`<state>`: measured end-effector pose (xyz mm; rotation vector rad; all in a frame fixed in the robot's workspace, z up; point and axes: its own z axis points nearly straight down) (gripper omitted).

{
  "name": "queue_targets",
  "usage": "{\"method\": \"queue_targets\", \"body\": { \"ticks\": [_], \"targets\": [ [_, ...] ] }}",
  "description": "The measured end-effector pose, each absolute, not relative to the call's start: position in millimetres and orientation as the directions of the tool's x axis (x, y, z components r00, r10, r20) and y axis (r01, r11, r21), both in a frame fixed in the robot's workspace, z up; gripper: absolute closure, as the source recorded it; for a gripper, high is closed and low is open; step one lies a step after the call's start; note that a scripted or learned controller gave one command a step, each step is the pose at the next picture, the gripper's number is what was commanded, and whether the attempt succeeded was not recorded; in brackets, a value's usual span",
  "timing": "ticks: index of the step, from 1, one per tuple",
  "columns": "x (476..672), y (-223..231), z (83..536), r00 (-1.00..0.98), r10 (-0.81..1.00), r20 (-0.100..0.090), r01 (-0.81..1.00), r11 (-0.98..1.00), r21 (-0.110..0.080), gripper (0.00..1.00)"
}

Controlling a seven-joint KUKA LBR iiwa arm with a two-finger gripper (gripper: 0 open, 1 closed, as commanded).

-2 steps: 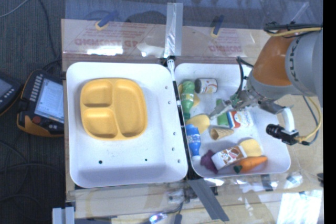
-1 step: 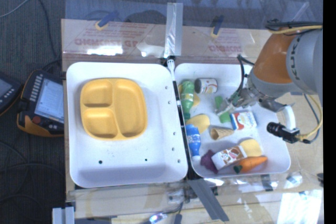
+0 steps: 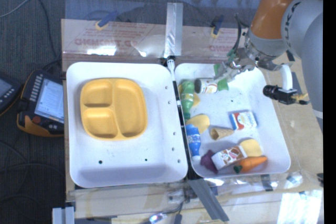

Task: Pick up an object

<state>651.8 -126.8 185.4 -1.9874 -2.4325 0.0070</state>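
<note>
- I am reaching in from the upper right of the frame, my grey arm (image 3: 310,13) with its orange band sitting above the right bin (image 3: 273,128).
- My gripper (image 3: 231,68) is hanging over the upper part of the right bin, close to its back wall.
- My jaws are too small and blurred here for me to tell whether they are wide or narrow, and I am not seeing anything clearly caught between them.
- A green piece (image 3: 223,77) is lying right under my fingertips, with a small bottle (image 3: 206,86) lying on its side just to the left of it.
- Lower in the same bin, a red-and-white carton (image 3: 242,120), a cone (image 3: 221,132), a blue bottle (image 3: 193,142) and a carrot (image 3: 251,163) are lying scattered, well apart from me.
- The left bin (image 3: 105,165) is holding a yellow divided plate (image 3: 113,108) in its upper half.
- A handheld pendant (image 3: 39,105) is lying at the left edge of the frame, outside the bins.
</note>
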Motion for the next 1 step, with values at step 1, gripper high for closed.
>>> {"method": "queue_targets", "body": {
  "ticks": [1],
  "targets": [
    [645.6,-45.9,183.3,-0.111,0.994,0.000,0.994,0.111,-0.005,1.00]
  ]
}}
